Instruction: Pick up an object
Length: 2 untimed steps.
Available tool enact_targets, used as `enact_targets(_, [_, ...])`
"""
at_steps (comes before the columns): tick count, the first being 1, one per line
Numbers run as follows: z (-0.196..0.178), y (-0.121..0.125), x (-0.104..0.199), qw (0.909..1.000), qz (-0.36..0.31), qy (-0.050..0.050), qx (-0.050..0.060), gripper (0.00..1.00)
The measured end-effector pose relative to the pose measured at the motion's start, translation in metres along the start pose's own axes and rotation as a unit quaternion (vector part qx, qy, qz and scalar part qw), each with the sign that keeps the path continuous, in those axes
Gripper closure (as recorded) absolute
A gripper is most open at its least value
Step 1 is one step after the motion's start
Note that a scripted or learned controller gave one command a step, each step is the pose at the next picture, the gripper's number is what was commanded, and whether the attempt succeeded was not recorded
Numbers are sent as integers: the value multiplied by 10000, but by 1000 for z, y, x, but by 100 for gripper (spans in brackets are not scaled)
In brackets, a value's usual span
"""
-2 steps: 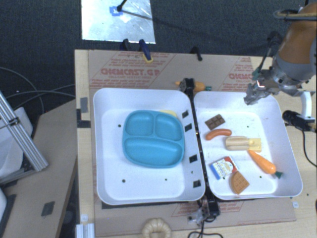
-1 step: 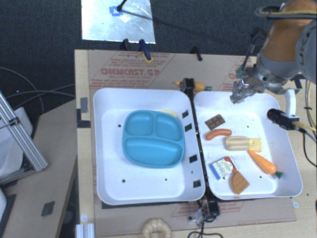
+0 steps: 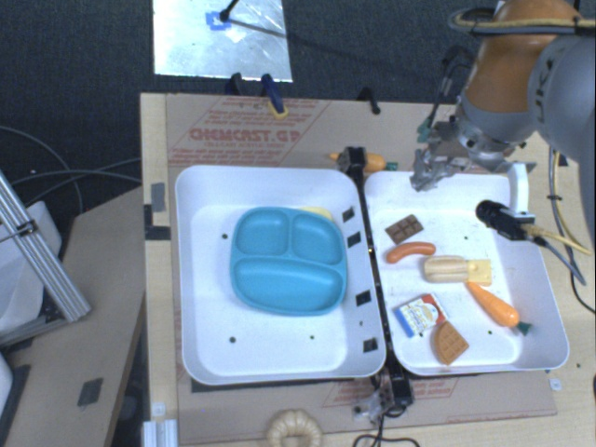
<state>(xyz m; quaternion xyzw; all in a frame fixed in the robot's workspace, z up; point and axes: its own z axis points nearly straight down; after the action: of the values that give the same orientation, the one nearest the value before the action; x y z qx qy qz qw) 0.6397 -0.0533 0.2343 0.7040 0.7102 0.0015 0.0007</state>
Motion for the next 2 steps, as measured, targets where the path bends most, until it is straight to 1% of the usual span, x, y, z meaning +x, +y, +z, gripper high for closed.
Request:
enact_targets(1, [18, -5, -10, 10000, 42, -11, 9, 100])
enact_targets(2, [3, -11, 1, 10000, 18, -3, 0, 100])
